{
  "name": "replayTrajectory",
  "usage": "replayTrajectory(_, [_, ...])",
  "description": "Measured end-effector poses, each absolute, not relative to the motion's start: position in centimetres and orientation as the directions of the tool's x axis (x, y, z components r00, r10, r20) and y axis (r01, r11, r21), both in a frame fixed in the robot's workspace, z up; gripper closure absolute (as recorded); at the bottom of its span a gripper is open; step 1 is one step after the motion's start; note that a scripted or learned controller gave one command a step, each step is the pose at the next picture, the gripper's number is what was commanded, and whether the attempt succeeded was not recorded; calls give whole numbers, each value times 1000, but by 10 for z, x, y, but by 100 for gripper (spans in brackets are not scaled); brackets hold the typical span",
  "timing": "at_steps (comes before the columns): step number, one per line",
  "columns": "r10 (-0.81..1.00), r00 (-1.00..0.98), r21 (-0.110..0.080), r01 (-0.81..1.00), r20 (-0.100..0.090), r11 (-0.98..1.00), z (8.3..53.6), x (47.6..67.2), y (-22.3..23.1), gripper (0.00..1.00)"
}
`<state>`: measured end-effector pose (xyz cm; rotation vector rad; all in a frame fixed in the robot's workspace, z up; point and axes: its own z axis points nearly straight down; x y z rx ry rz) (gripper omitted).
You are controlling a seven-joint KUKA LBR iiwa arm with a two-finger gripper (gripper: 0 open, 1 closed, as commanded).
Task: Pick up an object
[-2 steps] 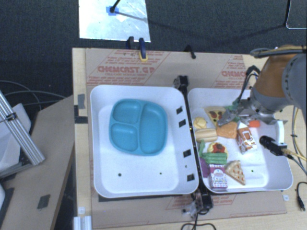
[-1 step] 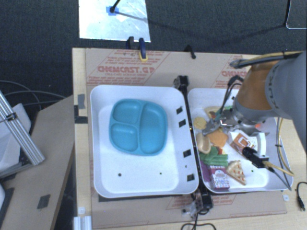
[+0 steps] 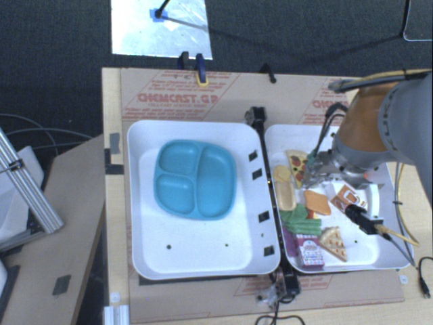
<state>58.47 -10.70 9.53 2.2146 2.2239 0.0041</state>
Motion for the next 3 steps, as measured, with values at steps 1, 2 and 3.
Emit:
replayTrajectory(1, [1000,-15,11,1000,3,15,191,607,-1,100])
replayTrajectory(2, [1000,-14,2,1000,5,14,185,602,90,100])
replayTrajectory(3, [1000,1,4,1000,1,-1,281,553,65,100])
